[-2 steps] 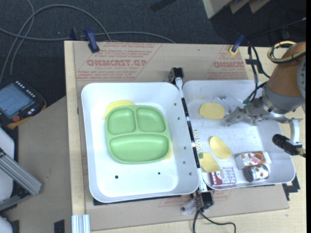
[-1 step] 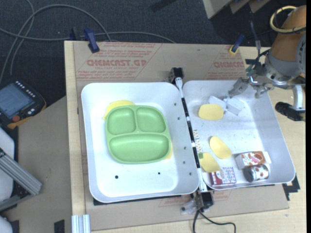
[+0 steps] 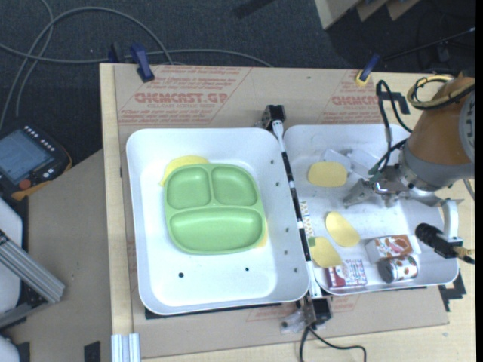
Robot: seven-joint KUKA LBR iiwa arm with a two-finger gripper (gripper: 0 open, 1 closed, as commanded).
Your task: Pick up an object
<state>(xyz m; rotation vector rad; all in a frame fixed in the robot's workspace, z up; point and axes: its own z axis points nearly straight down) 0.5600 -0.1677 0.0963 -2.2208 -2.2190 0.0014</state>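
- gripper (image 3: 361,192) low in right bin (image 3: 430,138), near its far middle; finger state: cannot tell
- nearest yellow chip (image 3: 327,174) just left, looks light, stiff, slippery (grab across edges)

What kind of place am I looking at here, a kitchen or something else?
Most likely a robotics lab, not a kitchen. A grey robot arm reaches over two white bins clamped to a plywood bench, loose cables trail across the carpet, and the bins hold test props such as a green divided plate.
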